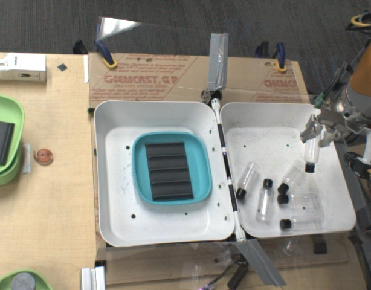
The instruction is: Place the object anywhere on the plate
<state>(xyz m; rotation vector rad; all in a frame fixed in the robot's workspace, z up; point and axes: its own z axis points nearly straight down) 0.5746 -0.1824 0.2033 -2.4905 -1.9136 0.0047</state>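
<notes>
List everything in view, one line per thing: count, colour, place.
bins: 2, white, side by side on the bench, left bin, right bin
plate: 1, teal, in the left bin
ridged block: 1, black, lying on the plate
vials: about 5, clear with black caps, in the right bin, such as and; one more hangs at the tool
cardboard sheet: 1, brown with red print, behind the bins
clamps: 2, orange and blue, on the cardboard's back edge
trays: a green stack, far left of the bench
small disc: 1, reddish, beside the trays
box: 1, white, back left
arm: 1, grey with orange band, at right
tool: 1, grey, over the right bin
</notes>
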